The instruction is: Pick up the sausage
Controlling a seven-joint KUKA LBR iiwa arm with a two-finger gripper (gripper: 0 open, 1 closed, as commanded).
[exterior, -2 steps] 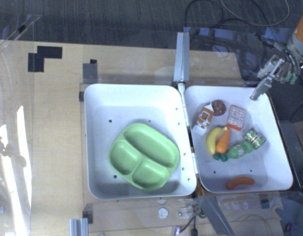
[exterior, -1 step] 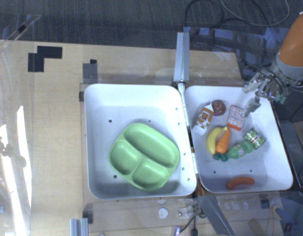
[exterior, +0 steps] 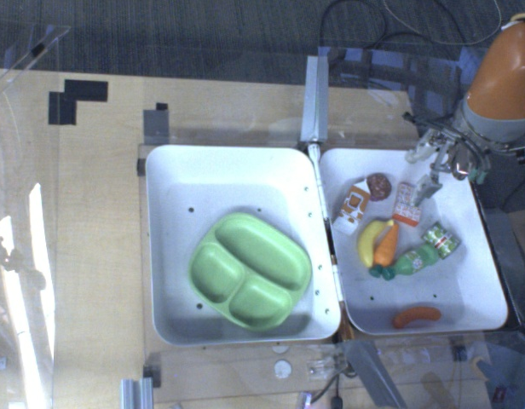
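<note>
The sausage (exterior: 416, 316) is a small reddish-orange link lying flat near the front edge of the right bin (exterior: 484, 301). My gripper (exterior: 427, 170) hangs over the far right corner of that bin, well behind the sausage and apart from it. It looks open, with nothing between its fingers. Just under it lies a red and white packet (exterior: 406, 203).
Between gripper and sausage lie a banana (exterior: 368, 241), a carrot (exterior: 386, 244), a green bottle (exterior: 413, 261) and a green can (exterior: 440, 239). A white and orange carton (exterior: 354, 207) and a brown disc (exterior: 378, 186) lie farther back. The left bin (exterior: 173, 186) bears a green divided plate (exterior: 250, 269).
</note>
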